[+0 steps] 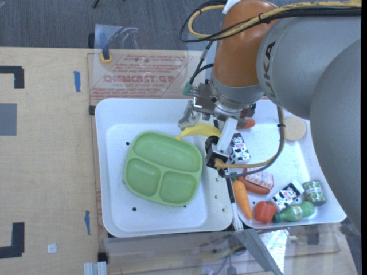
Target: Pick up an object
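Left bin (109, 153): white and shallow, with a green divided plate (163, 168) lying flat across its middle.
Banana (198, 131): the nearest thing for me to take. It lies at the upper right of the left bin, against the plate's far rim and close to the wall between the bins.
My gripper (192, 116): low over the banana's upper side, under my orange wrist. I cannot tell whether it is apart or together, and I see nothing held in it.
Right bin (312, 153): crowded, with a cow-patterned carton (239, 149) just beside my wrist and a carrot (242, 198) nearer the front.
Risk, as I judge it: the banana is curved and wedged between plate rim and wall, so a close could skid off it or catch the plate's edge instead.
Second risk: my wrist could nudge the carton on the way down.
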Controlling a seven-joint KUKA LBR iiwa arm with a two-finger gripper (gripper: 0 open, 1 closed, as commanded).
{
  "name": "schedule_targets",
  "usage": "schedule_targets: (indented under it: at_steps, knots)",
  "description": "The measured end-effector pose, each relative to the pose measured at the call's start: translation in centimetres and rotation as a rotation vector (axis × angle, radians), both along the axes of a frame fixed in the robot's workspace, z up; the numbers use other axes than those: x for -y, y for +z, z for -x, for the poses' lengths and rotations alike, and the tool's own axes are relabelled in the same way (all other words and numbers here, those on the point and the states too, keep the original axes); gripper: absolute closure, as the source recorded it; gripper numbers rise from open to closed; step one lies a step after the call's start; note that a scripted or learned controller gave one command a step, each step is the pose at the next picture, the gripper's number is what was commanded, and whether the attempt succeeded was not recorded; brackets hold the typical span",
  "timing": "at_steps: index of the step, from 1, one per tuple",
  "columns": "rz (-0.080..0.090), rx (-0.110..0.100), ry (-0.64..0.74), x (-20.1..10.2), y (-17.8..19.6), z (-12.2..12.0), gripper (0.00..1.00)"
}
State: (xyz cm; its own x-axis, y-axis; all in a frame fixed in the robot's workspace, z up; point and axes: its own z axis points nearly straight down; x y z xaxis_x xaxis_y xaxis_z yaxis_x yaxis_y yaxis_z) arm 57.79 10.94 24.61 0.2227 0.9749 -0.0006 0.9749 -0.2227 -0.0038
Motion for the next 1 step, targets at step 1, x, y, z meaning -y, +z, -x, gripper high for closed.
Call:
schedule_targets:
  at_steps: [1]
  knots:
    - [0.000, 0.000, 0.002, -0.07, 0.96, -0.04, 1.00]
